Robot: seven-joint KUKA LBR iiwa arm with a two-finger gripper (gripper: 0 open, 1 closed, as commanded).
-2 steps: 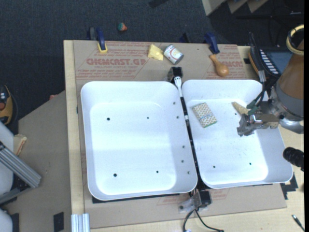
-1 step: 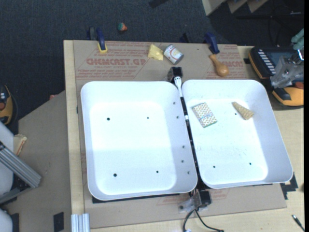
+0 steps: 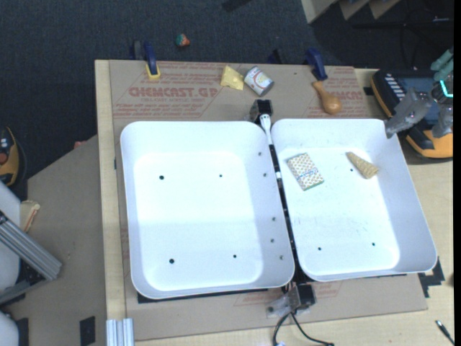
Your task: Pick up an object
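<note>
Right bin holds patterned card, perhaps cone (blurry).

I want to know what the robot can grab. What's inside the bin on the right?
Inside the right bin lie two things: a small patterned card-like packet and a tan cone-shaped piece, apart from each other. Nothing covers them; whatever sits beneath the packet is hidden.

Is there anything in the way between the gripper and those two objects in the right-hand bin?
Nothing visible. The gripper sits at the right bin's upper right corner. The cone-shaped piece lies nearest it and the patterned card further left, both flat on open bin floor and apart from each other.
</note>
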